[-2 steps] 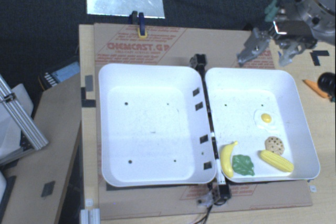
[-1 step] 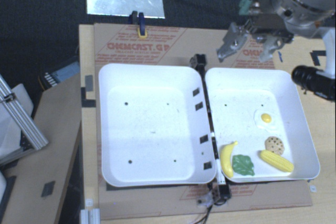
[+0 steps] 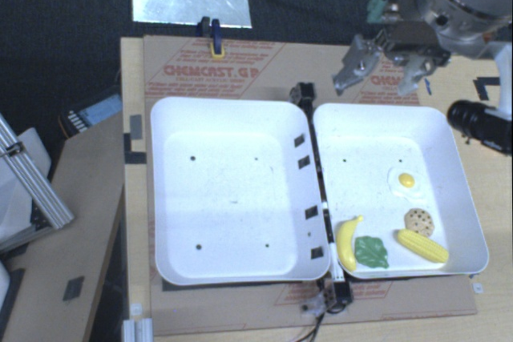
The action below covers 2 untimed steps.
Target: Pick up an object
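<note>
Camera view: looks down at a slant on a worktop point(image 3: 240, 64) that bears two shallow white bins side by side.
Left bin point(image 3: 228, 188): bare white floor with a few dark dots.
Right bin point(image 3: 385, 148): carries all the candidate objects, gathered at the lower right of the frame.
Objects: a fried egg point(image 3: 406, 181), a cookie point(image 3: 418, 220), a corn cob point(image 3: 422, 246), a banana point(image 3: 346, 243) and a green leafy piece point(image 3: 372, 252) that touches the banana's right side.
Handling, as a judgement: these look like small toy foods, probably light and fairly stiff, with smooth skins that could slip. The egg and cookie lie flat and give the fingers little to close on. The corn cob lies apart from the rest and looks the easiest to take, gripped across its short width at the middle. The banana is crowded by the leafy piece and lies close to the bin wall.
End effector point(image 3: 378, 80): hangs at the upper right of the frame, over the worktop just beyond the right bin's far rim, well apart from the objects. Its two fingers point(image 3: 353, 76) stand clearly apart, with nothing between them and nothing touched.
Step in hand: approach not yet made; nothing is picked up.
</note>
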Each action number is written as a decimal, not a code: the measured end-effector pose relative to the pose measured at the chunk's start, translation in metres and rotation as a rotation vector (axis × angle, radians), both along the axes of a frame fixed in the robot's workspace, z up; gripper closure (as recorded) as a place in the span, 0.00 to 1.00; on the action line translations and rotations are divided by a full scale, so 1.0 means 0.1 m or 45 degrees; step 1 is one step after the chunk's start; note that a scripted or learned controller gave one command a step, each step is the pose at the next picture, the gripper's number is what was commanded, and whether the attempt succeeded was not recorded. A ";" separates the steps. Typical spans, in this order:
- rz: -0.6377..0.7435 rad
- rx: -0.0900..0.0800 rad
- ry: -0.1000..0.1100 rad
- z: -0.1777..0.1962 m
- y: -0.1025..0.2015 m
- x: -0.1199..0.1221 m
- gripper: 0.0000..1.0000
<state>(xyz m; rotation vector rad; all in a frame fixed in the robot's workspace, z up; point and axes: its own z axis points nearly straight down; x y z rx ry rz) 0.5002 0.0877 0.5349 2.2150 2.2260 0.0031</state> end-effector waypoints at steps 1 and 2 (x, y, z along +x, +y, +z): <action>0.000 0.000 0.000 0.00 0.00 0.00 0.00; 0.003 0.002 0.000 0.00 0.34 0.01 0.00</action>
